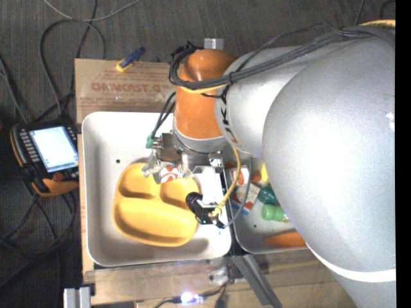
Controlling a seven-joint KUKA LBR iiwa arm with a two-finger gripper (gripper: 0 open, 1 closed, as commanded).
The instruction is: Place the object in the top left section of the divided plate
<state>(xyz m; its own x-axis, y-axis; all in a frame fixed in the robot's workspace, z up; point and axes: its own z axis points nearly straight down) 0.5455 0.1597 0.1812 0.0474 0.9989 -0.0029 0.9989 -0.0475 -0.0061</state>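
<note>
A handheld screen unit (48,151) lies at the frame's left edge, a cardboard sheet (122,90) sits above the white bin (96,191), and cables (64,11) cross the dark floor.

The yellow plastic divided plate (151,210) lies flat in the left white bin, toward its front right part. It has one large section at the near side and two smaller sections at the far side. A small round object in red and white (169,171) sits at the plate's far edge, partly hidden.
</note>
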